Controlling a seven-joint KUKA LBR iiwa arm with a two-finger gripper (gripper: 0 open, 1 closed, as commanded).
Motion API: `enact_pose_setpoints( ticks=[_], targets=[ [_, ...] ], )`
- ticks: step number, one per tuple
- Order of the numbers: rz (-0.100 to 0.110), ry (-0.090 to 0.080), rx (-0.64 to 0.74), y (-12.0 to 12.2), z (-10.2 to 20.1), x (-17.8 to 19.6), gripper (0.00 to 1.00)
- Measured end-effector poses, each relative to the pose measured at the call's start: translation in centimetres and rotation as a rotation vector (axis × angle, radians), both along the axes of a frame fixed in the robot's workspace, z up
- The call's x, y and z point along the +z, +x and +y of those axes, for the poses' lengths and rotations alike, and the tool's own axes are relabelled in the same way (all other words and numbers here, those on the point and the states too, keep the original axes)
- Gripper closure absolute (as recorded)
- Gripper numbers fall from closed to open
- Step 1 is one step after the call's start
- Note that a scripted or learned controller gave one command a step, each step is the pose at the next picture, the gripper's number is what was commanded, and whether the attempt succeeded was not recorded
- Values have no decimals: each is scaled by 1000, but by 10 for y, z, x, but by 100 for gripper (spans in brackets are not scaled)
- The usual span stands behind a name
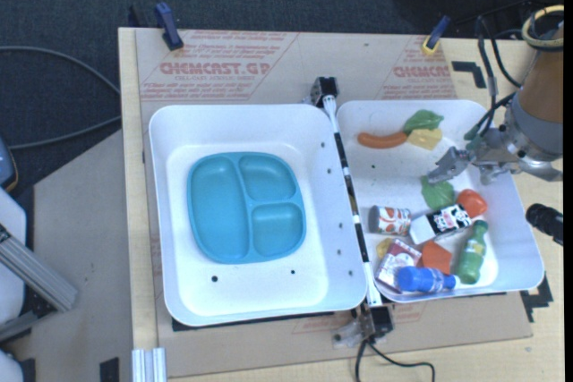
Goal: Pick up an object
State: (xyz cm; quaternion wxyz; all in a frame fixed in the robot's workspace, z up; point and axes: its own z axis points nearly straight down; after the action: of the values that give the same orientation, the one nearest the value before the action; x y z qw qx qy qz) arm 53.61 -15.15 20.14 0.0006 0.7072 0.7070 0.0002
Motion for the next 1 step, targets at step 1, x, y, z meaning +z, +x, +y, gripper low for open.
enact_pose_setpoints(
  ticks=[1],
  targets=[
    [-1, 0, 1, 3, -26, -99, 0]
  ],
)
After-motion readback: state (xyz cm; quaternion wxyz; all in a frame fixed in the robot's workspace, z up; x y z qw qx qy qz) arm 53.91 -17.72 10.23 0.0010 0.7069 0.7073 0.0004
